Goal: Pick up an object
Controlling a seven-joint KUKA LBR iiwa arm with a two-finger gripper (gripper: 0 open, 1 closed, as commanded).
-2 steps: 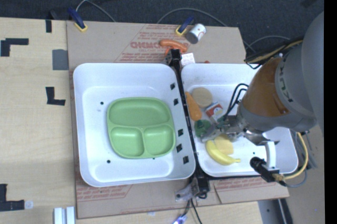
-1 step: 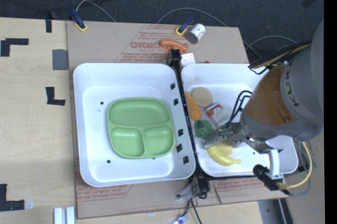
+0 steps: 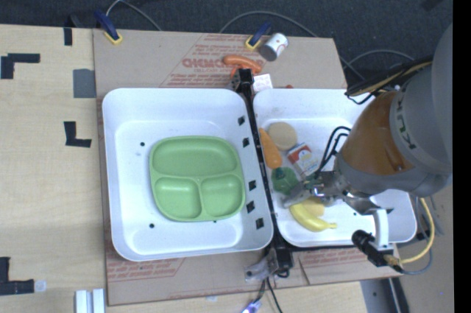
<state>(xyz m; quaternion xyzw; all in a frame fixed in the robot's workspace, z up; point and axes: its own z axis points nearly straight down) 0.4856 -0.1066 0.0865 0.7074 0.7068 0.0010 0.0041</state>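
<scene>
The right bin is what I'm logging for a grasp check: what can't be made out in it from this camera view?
- Gripper: finger state unreadable; the arm's wrist covers it.
- Green object: partly hidden by the gripper, identity unclear.
- Right bin: its right side is covered by the arm.
- Red-and-white packet: label too small to read.

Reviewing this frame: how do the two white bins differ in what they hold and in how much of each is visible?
The left bin holds a single large green divided plate lying flat; the right bin holds several small items, among them a banana and a carrot. The left bin lies fully in view, while the arm covers much of the right bin. Both are shallow, white and set side by side.
</scene>
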